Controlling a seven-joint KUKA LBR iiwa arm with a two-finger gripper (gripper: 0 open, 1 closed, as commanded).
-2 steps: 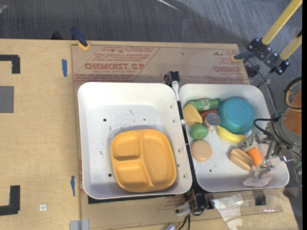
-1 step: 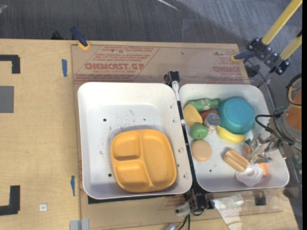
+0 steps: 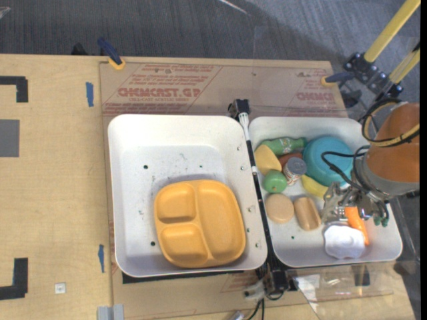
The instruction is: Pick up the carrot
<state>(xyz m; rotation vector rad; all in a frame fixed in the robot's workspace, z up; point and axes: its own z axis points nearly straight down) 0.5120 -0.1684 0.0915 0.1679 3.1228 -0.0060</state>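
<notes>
— Brown board, is that what the bench (image 3: 53, 199) is topped with?

— Yes, pale wood-coloured sheet, with a cardboard panel (image 3: 220, 85) printed in red letters lying under the two white bins. Blue tape bits and black corner marks sit on the left part, and dark grey carpet (image 3: 200, 12) runs along the top.

— Count the bins for me.

— Two. The left bin (image 3: 133, 152) holds one yellow divided tray (image 3: 199, 223) with three compartments. The right bin (image 3: 393, 245) is crowded.

— With what?

— One teal bowl (image 3: 325, 159), one green bottle (image 3: 283, 144), one small can (image 3: 294, 169), one green round fruit (image 3: 274, 181), a yellow wedge (image 3: 268, 159), one tan round piece (image 3: 280, 209), one tan bread-like piece (image 3: 307, 213), one white lump (image 3: 345, 241), and one carrot (image 3: 359, 220).

— Where is the carrot?

— In the right bin's lower right part, just above the white lump, orange and slanted.

— And the arm?

— One arm, its orange band (image 3: 399, 152) over the bin's right edge. The gripper (image 3: 347, 209) hangs right at the carrot, amid clutter; whether its claw is spread or pinching, I cannot tell
</notes>
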